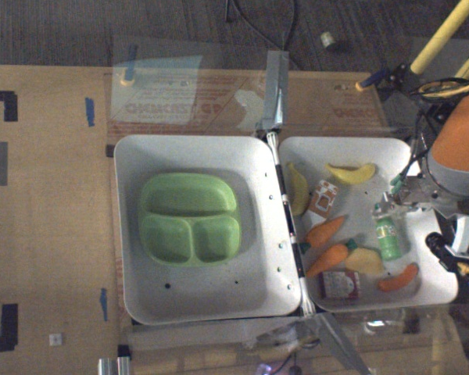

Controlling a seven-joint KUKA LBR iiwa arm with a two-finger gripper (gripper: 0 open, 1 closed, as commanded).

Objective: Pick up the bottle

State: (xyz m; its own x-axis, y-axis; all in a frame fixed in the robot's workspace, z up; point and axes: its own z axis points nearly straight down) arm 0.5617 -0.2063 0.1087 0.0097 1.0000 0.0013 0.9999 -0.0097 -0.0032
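Slim green bottle [388,237] — translucent plastic, metal tool [392,200] just above

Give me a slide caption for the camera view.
Tool poised over green bottle in the right bin.

A robotics lab: taped cardboard-topped counter [47,209], two white bins [133,287], loose cables [258,14] on grey carpet [102,14].

The arm [457,143] ran off the right edge, most of it cut away. The claw [392,203] blurred into glare above the bottle [388,238], and its cap could not be made out.
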